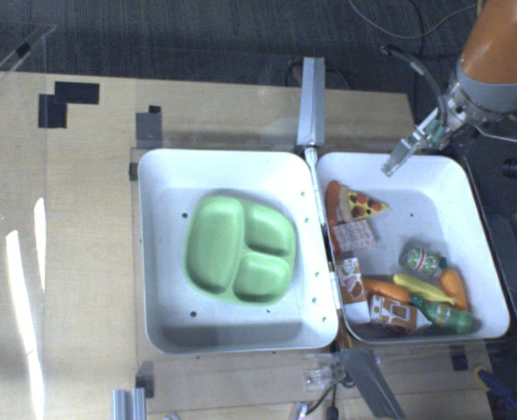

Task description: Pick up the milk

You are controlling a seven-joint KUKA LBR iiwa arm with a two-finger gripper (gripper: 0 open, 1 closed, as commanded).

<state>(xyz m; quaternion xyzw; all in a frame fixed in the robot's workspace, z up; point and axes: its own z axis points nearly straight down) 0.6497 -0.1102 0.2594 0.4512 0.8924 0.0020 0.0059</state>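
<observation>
Hovering over the right white bin's (468,191) far rim, the two-finger gripper (400,157), its opening indiscernible, sits well apart from the small red-and-white milk carton (350,278), lying nearer the camera, leftward.

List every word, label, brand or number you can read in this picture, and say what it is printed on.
No text can be read.
Small carton by the right bin's divider wall: red-and-white print, blurred.
Orange carton: markings too small.
Can: label blurred.
Patterned packet: print illegible.
</observation>
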